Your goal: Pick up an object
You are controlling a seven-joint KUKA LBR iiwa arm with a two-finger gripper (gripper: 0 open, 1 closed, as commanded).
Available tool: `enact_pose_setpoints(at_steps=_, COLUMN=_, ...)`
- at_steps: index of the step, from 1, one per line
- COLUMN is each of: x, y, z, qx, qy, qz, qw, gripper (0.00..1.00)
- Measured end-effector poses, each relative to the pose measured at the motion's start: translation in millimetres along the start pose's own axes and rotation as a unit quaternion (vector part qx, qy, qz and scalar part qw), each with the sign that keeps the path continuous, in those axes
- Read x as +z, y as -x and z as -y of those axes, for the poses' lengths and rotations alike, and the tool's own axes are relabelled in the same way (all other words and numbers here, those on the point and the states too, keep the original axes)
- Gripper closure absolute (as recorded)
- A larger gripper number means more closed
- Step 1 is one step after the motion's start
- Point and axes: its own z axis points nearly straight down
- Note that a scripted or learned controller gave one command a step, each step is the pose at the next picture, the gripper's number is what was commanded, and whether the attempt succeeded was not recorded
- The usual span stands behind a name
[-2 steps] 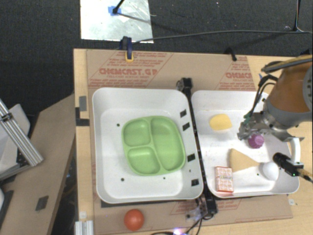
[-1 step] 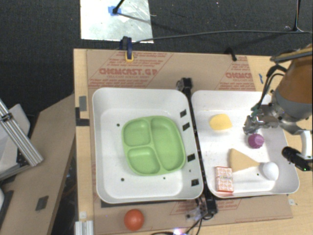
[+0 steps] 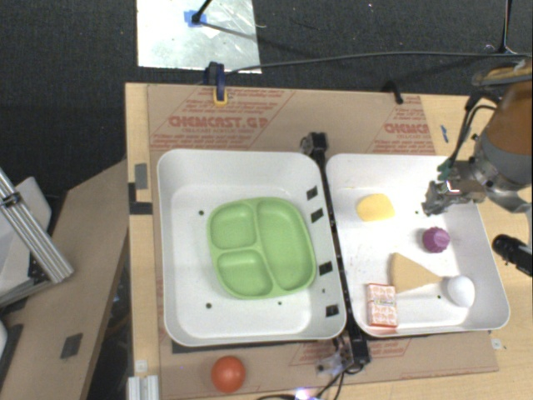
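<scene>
- The gripper (image 3: 436, 200) hangs over the right-hand bin (image 3: 496, 248), near that bin's far right edge, at the end of the grey arm (image 3: 506, 152) that reaches in from the right.
- Whether its jaws stand open or closed cannot be told at this size; nothing is seen between them.
- The purple object (image 3: 435, 239) lies on the bin floor just beside the gripper, toward the near edge; it is the closest candidate for a pick.
- The yellow object (image 3: 375, 207) lies toward the far left part of the same bin, apart from the gripper.
- The tan wedge (image 3: 411, 272), the white egg-shaped object (image 3: 459, 290) and the small red-and-white box (image 3: 381, 305) lie along the near edge of that bin.
- The left-hand bin (image 3: 183, 223) carries a green divided tray (image 3: 261, 247) at its centre.
- Progress, as judged: every object rests in place, so the pick is not yet done; descent, closing and lifting remain.
</scene>
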Motion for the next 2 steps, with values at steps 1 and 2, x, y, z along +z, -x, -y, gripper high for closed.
enact_pose_setpoints(at_steps=1, x=-6.1, y=-54.8, z=-12.9, qx=-0.002, qy=-0.002, qz=-0.002, qw=1.0000, gripper=1.00)
enact_pose_setpoints(at_steps=2, x=-8.2, y=-102.4, z=-17.3, qx=-0.002, qy=-0.002, qz=-0.002, qw=1.0000, gripper=1.00)
